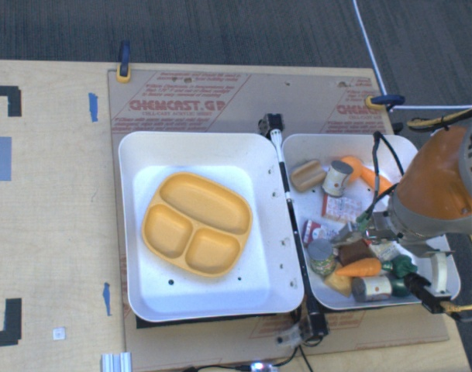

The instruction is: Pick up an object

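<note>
At the near rim of the right bin (410, 301) lies a grey cylinder (371, 287). It is the closest to me of the loose objects I could pick. Just behind it is an orange carrot (358, 268), with a yellow piece (338, 283) to its left and a green item (401, 267) to its right.

The gripper (360, 235) is low over this pile, just behind the carrot, above a dark brown object (353, 252). From this slant I cannot tell whether it is open or closed, or whether it holds anything. The grey arm, with its orange band (437, 184), reaches in from the right and hides the bin's right side.

Further back in the same bin are a red and white packet (340, 206), a tan bread roll (306, 174), a small white can (337, 178) and an orange piece (365, 173). A grey disc (319, 249) and a small jar (322, 266) sit near the bin's left wall.

The left bin (135, 153) sits just beside the right one and holds a yellow divided plate (197, 223), lying flat. Both bins rest on the pale wooden bench (49, 208). Blue clamps (124, 59) grip the board's far edge.
</note>
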Robot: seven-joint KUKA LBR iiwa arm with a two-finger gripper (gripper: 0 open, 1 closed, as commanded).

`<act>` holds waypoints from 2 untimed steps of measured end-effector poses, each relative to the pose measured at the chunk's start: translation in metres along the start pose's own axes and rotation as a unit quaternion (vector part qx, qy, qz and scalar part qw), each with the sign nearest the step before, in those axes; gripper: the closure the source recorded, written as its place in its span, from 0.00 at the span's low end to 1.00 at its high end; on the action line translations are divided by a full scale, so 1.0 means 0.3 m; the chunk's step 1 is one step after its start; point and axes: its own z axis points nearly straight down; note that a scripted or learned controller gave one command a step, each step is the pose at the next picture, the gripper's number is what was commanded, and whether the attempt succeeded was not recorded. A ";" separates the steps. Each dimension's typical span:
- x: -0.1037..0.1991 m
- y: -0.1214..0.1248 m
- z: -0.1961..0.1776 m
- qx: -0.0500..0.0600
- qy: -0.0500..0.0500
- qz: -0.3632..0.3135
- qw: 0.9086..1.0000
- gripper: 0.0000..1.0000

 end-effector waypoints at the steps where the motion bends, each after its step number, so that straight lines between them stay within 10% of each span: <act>1: -0.008 0.002 -0.033 -0.001 -0.002 0.001 1.000 1.00; 2: 0.101 0.244 0.019 0.011 0.004 0.000 1.000 1.00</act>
